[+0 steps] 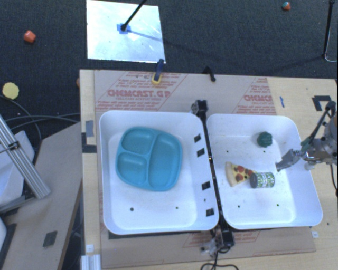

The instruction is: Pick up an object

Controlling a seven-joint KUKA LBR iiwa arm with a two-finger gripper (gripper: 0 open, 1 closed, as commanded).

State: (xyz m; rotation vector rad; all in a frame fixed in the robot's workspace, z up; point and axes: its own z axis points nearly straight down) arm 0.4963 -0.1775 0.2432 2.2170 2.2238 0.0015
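Cardboard-topped desk (222,92), brown with red lettering, carries two shallow white bins side by side, touching along a dark seam with black clips.

Left bin (113,211): holds one teal divided plate (149,158), three compartments, lying flat toward the bin's upper middle. Nothing rests on the plate.

Right bin (264,211): three small things, all in its upper and middle part.
- Green-and-white can (262,180), on its side, dark end pointing left, near the bin's middle.
- Toy pizza slice (237,173), flat, touching or just beside the can's dark end, on the can's left.
- Dark green round lump (264,139), apart from the other two, nearer the bin's far wall.

Arm comes in from the right edge. The gripper (288,160) hangs over the right side of the right bin, its tip pointing left toward the can, near it but apart. Nothing is seen between the fingers; whether they are spread or pressed together, cannot tell at this size.

Around the desk, on dark floor: shiny metal sheet (124,31) beyond the far edge with a blue-tipped rod on it; yellow clamp (157,76) at the desk's far edge; yellow ball (10,90) and orange block (29,36) at left; small orange-green ball (285,6) at top right. Aluminium rail (21,161) slants across a lower bench at far left.
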